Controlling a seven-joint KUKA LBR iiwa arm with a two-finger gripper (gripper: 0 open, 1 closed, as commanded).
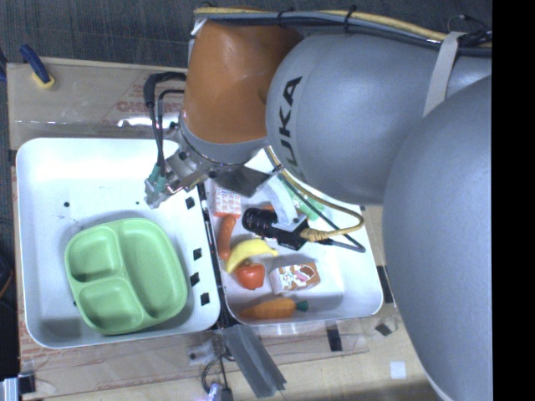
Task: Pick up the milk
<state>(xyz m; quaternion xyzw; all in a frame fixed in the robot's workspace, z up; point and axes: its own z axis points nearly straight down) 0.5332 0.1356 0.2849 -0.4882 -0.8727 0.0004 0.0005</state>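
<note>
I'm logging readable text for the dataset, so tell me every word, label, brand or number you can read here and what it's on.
"UKA": black letters on the grey arm casing, the start of the brand name hidden behind the orange band.
Milk carton: printed front, too small and blurred to read.
Packet with red and white print in the right bin: unreadable.
Faint reddish print on the bench board: unreadable.

Grey arm (351, 124), wrist steeply downward
</note>
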